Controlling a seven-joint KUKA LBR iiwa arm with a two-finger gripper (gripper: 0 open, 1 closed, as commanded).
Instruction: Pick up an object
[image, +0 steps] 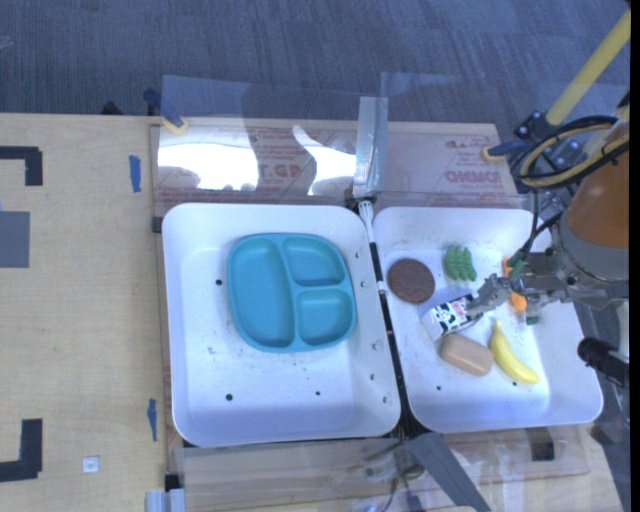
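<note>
You have two white bins side by side on the surface. The left bin (190, 330) holds a teal divided plate (291, 291) lying flat near its middle. The right bin (560, 400) holds a brown round cookie (410, 280), a green bunch of grapes (459, 262), a small black-and-white carton (451, 315), a tan bread roll (466, 354) and a yellow banana (512, 354) just beside the roll. The gripper (492, 292) hangs low over that bin, just beside the carton, between the grapes and the banana. You cannot tell from here whether its tips are parted or closed, and nothing shows held between them.
</note>
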